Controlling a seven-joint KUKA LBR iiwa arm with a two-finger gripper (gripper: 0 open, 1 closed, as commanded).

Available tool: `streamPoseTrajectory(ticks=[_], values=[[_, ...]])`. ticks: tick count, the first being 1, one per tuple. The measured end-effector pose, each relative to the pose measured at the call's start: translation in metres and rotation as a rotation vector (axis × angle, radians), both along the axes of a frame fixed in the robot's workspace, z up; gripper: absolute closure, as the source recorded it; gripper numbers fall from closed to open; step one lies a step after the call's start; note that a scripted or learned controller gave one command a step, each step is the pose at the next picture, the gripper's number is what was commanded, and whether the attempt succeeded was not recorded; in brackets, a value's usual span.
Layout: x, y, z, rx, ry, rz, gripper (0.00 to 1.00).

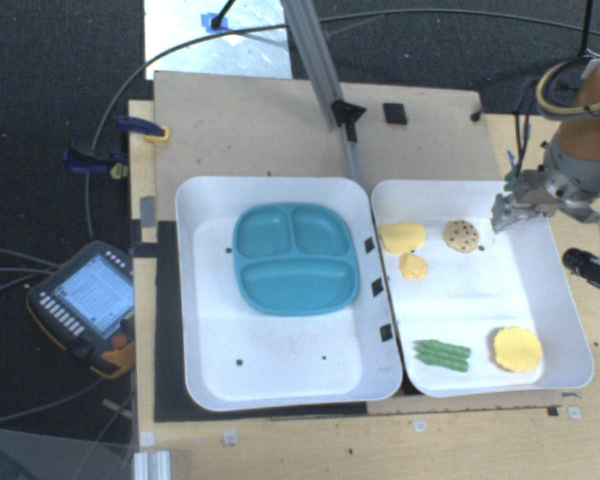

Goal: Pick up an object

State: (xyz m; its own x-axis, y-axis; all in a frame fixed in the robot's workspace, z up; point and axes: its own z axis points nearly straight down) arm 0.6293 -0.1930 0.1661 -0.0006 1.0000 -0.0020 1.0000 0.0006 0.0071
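The right bin holds a brown chocolate-chip cookie, a larger yellow piece with a smaller yellow piece below it, a bundle of green beans and a round yellow disc. My gripper hangs at the bin's upper right, just right of the cookie and apart from it. I see nothing between its fingers.
The left bin bears a blue divided plate. A metal pole slants down to the bins' far edge. A teach pendant and cables lie off the bench at the left.
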Motion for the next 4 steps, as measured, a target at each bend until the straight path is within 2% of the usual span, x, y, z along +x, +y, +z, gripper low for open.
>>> streamPoseTrajectory(ticks=[2,4], values=[[-0.005,0.004,0.097,0.0,-0.001,0.005,1.0],[-0.004,0.098,0.094,0.003,0.005,0.009,1.0]])
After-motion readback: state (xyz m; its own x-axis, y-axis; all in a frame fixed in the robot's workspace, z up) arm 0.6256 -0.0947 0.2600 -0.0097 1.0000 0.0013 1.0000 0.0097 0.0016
